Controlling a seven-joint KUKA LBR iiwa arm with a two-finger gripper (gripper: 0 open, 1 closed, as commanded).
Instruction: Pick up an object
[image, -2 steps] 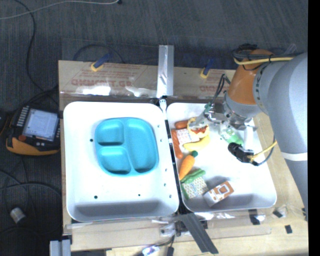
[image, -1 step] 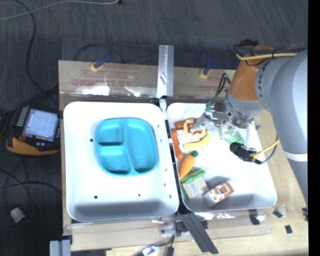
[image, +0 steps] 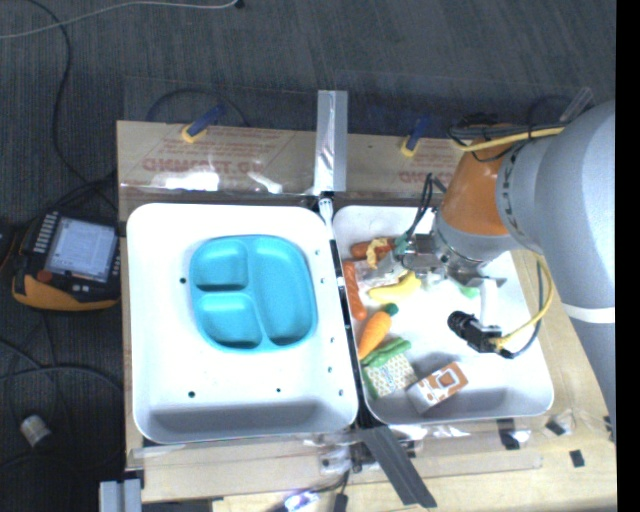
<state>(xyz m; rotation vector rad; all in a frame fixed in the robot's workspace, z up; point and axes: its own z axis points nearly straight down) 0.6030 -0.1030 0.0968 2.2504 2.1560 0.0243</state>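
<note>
The right bin holds a pile of small items along its left side. Among them are a yellow banana, an orange carrot, a green vegetable, a green and white packet and a small orange and white box. My gripper is low at the back of this bin, right at the banana's far end and beside a mixed-colour item. The wrist hides what lies beneath it.
The left bin holds a blue divided plate. A black cable plug with a yellow wire hangs over the right bin's middle. The grey arm covers the bin's back right corner. A red-orange stick lies by the dividing wall.
</note>
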